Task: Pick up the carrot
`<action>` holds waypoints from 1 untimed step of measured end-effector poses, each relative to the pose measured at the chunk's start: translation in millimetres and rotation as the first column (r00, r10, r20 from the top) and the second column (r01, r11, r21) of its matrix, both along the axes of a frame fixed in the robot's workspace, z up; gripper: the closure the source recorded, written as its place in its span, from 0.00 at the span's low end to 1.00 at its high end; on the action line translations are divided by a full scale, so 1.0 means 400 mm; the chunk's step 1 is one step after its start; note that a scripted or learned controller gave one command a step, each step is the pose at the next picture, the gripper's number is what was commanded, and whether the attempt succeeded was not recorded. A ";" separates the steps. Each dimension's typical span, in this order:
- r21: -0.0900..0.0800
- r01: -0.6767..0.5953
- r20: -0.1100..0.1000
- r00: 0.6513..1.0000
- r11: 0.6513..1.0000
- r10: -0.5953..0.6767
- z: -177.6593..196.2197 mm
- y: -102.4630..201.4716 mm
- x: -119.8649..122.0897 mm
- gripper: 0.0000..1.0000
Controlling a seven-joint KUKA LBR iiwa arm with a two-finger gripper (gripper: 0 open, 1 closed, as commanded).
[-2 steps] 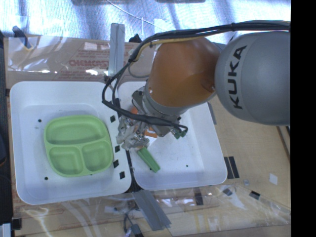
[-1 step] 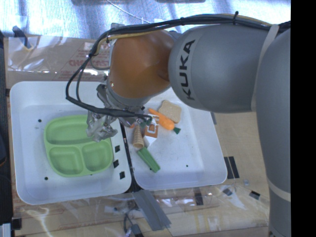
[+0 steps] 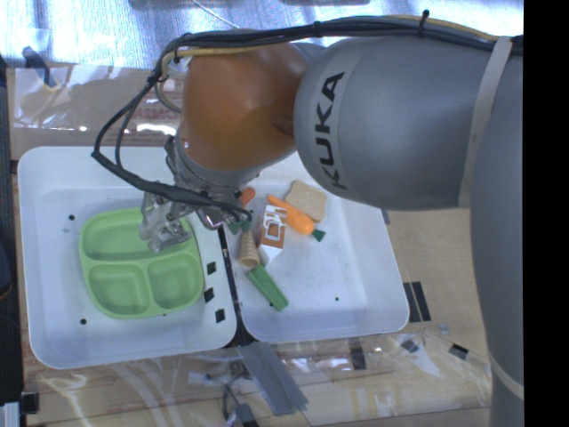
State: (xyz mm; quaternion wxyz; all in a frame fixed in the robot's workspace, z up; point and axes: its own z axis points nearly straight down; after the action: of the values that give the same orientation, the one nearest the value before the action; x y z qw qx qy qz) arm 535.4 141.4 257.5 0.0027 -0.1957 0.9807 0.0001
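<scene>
I count two white bins on the worktop [image 3: 444,238]: the left bin [image 3: 44,265] and the right bin [image 3: 356,301], set side by side and touching along their inner walls. The left bin holds one item, a green divided plate [image 3: 133,274] with three compartments. The right bin holds a cluster of items near its upper left corner. I count one carrot [image 3: 293,215], orange with a dark green tip, lying at a slant; one slice of bread [image 3: 307,199], just above the carrot and touching it; one small white and orange carton [image 3: 271,234], just left of the carrot; one brown cone [image 3: 250,252], below the carton; and one green stick-shaped piece [image 3: 267,288], lying nearest the bin's front. One arm [image 3: 391,114] reaches in from the right, its orange band above the wrist. One claw [image 3: 164,225] sits over the upper compartment of the green plate, in the left bin, well apart from the carrot. I cannot tell how far the claw is spread; I see nothing gripped in it.
</scene>
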 end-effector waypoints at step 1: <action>-0.002 0.124 -0.005 0.992 0.992 -0.124 0.015 0.031 -0.081 1.00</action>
State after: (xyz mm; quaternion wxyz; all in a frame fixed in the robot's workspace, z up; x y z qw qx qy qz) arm 502.9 153.8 263.4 0.0002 -0.1342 0.9910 -0.0003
